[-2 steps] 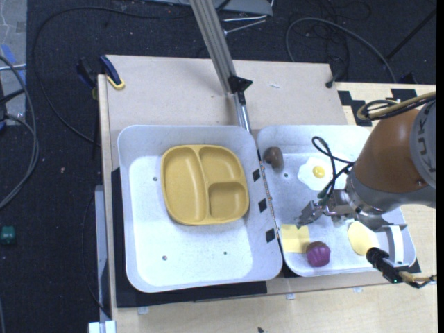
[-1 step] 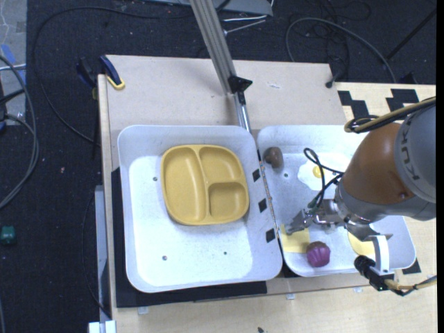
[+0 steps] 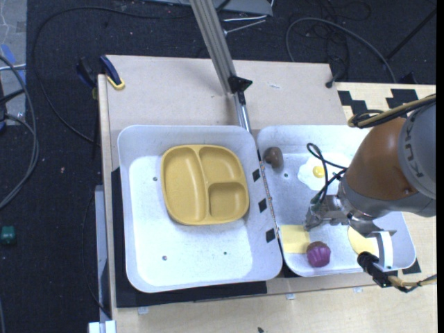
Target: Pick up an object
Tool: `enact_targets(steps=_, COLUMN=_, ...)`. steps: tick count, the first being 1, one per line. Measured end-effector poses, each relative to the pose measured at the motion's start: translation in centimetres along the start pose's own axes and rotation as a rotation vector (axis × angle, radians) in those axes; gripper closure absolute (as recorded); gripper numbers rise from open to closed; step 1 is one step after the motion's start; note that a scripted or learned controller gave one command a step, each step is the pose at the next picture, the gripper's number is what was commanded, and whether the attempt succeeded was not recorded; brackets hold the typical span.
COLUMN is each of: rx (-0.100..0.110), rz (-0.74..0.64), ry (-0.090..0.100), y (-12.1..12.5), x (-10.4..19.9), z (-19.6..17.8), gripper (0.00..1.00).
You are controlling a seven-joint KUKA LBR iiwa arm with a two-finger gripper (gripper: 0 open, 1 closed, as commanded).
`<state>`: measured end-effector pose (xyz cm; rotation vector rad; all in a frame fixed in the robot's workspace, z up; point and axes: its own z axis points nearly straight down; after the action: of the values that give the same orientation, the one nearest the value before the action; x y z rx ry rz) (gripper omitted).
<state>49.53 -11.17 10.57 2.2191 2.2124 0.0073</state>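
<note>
While the gripper (image 3: 316, 217) hangs low in the right bin (image 3: 291, 141), claw state unclear, yellow block (image 3: 293, 239) and purple object (image 3: 318, 254) near it, divided yellow tray (image 3: 205, 184) in left bin (image 3: 139, 214).

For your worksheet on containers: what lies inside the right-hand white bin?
Inside the right bin: a brown lump near its left wall, a fried-egg toy, a yellow square and a purple piece. The arm covers the bin's right part, hiding anything beneath it.
</note>
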Motion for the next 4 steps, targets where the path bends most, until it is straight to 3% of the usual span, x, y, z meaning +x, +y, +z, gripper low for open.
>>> enact_targets(steps=3, rx=0.004, rz=-0.006, ry=0.001, y=-0.4, x=0.3, z=-12.7, gripper=1.00)
enact_targets(steps=4, rx=0.007, rz=-0.011, ry=0.004, y=-0.3, x=5.9, z=-13.7, gripper=1.00)
